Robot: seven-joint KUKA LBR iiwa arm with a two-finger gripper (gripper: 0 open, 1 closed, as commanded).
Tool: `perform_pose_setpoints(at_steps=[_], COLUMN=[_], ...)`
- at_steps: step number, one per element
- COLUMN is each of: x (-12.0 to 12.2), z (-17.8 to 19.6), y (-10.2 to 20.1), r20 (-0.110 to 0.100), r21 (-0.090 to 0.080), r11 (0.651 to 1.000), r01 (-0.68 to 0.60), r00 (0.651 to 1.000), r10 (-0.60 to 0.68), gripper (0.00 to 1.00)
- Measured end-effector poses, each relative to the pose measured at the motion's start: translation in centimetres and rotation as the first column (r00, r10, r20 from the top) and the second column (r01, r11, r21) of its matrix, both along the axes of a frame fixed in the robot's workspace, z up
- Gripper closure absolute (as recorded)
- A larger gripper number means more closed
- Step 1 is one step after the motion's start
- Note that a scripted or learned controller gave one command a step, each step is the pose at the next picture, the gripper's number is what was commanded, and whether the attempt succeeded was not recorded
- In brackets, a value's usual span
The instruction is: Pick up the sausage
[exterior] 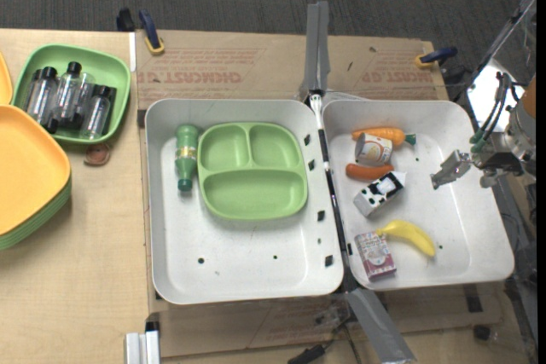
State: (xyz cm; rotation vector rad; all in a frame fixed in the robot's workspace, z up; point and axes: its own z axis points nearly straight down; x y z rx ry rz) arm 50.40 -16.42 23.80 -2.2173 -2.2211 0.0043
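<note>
The sausage (368, 170) is a short orange-red link lying flat in the right bin (478, 234), near its left side. It lies just below a small can (374, 151) and just above a black-and-white carton (378, 193), close to both. My gripper (471, 170) hangs over the right side of the same bin, well to the right of the sausage. It is open with nothing between its fingers.
An orange carrot (380, 135), a banana (410, 237) and a small pink box (375, 257) also lie in the right bin. The left bin (239, 260) holds a green divided plate (252, 170) and a green bottle (186, 156). Bare bin floor separates the gripper from the sausage.
</note>
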Motion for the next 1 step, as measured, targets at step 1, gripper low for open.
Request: perform_pose_setpoints(at_steps=[1], x=[0.03], z=[0.77], y=[-0.05], r20=[-0.002], r21=[0.0], r11=[1.0], r01=[0.001], r00=[1.0], r10=[-0.001], gripper=[1.0])
